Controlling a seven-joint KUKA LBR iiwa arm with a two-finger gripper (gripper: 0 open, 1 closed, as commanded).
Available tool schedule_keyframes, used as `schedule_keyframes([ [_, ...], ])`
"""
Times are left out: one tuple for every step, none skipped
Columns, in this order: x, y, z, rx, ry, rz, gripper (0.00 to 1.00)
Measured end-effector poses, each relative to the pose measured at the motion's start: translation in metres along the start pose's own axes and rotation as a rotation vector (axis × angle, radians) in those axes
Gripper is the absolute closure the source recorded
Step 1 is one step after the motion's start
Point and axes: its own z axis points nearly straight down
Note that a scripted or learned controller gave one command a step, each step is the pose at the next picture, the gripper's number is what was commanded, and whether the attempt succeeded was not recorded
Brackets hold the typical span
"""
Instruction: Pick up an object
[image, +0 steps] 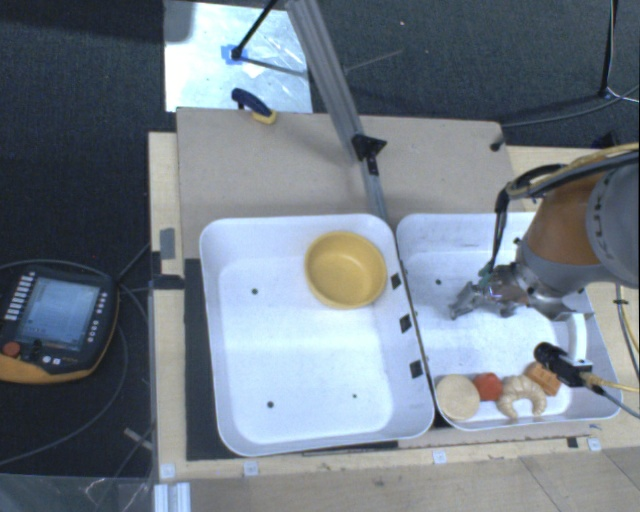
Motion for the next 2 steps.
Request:
schedule_keyframes([
  [0.0, 0.001, -0.012, -0.003, -0.001, 0.0, 1.0],
  [-0.009, 0.002, -0.07, -0.006, -0.001, 0.001, 1.0],
])
